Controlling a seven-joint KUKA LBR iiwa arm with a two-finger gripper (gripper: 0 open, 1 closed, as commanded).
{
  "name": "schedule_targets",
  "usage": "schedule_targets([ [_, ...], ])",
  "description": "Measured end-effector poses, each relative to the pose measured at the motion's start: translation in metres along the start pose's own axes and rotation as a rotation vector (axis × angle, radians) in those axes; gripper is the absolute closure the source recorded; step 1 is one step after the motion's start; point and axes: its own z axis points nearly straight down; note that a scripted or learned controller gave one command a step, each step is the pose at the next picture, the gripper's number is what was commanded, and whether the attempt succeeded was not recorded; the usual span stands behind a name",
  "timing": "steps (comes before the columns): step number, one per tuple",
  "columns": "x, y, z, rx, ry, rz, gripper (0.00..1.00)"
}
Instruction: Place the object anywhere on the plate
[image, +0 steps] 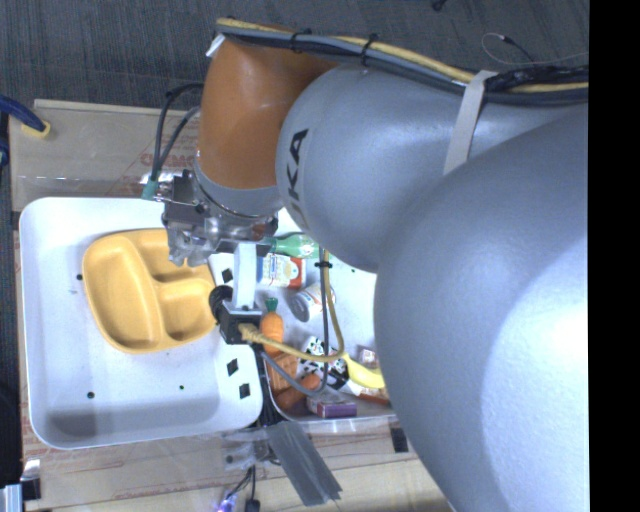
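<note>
Honestly, your gripper (190, 240) hangs over the plate's (140, 290) right edge and I can't tell its state, while the carrot (271, 327) sits in the right bin's (345, 412) clutter, looking light, stiff and slick, so pinch it mid-body.

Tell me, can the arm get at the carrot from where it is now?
Probably yes. The carrot lies on top of the pile in the right bin, nothing over it, and the arm's wrist hangs close beside it.
</note>
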Motion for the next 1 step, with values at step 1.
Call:
schedule_targets([
  [1,-0.0001,0.0001,-0.0002,0.000,0.000,0.000,0.00],
])
